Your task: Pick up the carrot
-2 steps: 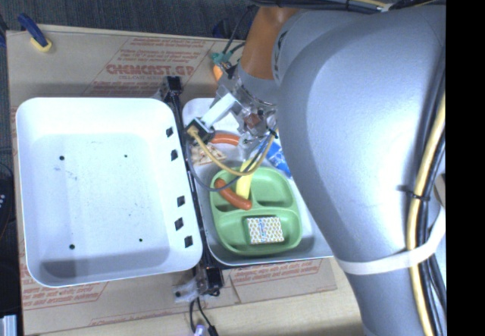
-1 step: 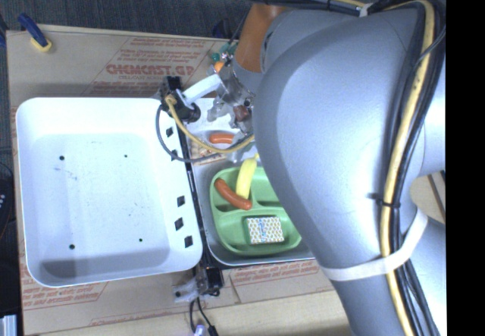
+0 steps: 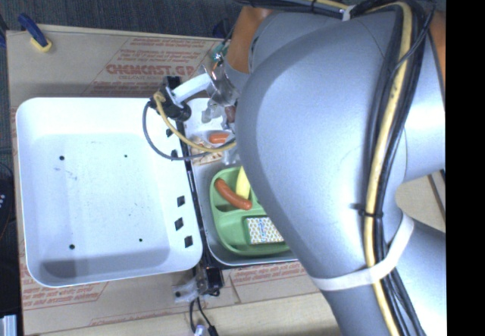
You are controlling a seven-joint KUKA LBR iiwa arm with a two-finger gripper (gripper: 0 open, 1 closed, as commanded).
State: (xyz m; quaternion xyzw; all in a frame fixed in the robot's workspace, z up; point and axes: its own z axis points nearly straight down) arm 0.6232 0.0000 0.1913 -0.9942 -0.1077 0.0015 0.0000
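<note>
A small orange piece that looks like the carrot (image 3: 218, 138) lies at the near-left part of the right bin (image 3: 220, 257), just below the wrist hardware. My gripper (image 3: 215, 116) hangs right over it, under the orange band (image 3: 241, 39), with a looped black and yellow cable at its left. The big grey arm covers most of the right bin. Whether the orange piece is touched or gripped is not visible.
A green compartment tray (image 3: 225, 219) in the right bin holds a red-orange sausage-like piece (image 3: 232, 195), a yellow piece (image 3: 243, 182) and a blue-patterned packet (image 3: 263, 230). The left bin (image 3: 45, 175) is white with a few dark dots. A blue and yellow tool (image 3: 34, 32) lies at the bench's far left.
</note>
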